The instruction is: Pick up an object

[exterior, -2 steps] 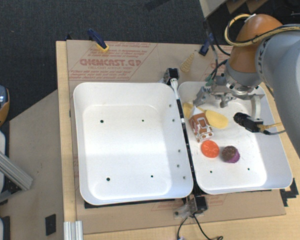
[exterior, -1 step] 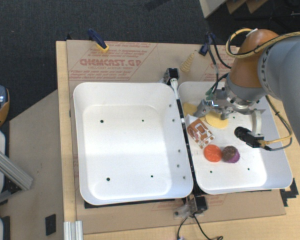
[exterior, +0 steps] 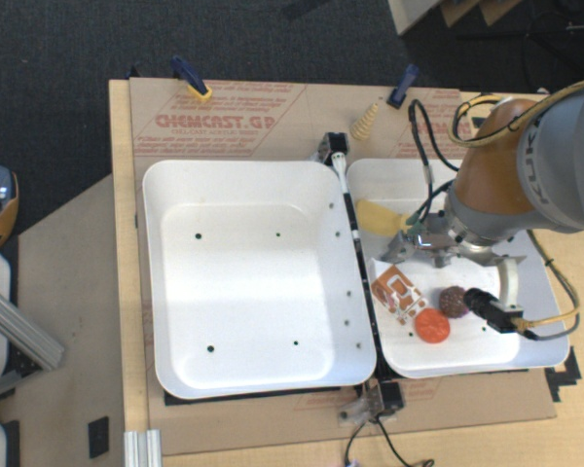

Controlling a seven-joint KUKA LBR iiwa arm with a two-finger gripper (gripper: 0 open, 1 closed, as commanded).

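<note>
While the arm (exterior: 526,178) reaches in over the right bin (exterior: 467,358), its claw (exterior: 430,241) sits low near the middle of that bin; whether it is apart, together or clamped on anything cannot be told, since the wrist housing covers it.

Candidate objects, all placed relative to the right bin:
- Yellow piece (exterior: 378,217), toward the bin's far left part, close to the wall shared with the left bin (exterior: 253,280). It lies just beside the claw. It looks soft and light, probably spongy; judged easy to squeeze, best taken across its narrow width.
- Orange-and-white block (exterior: 399,293), near the left wall, lying tilted. Appears rigid with flat faces; a grip across two opposite flat sides should hold.
- Red disc (exterior: 432,327), toward the near edge. Low and round; likely light, but smooth and apt to slip or roll out unless taken square across its middle.
- Dark ball (exterior: 454,301), just beside the disc and close to a black part of the tooling. Small and round; judged the hardest to seat.

Assessment: no object is seen lifted. The yellow piece is the nearest and most forgiving target. The cables (exterior: 423,154) trailing over the table (exterior: 273,115) stay outside the working area.
</note>
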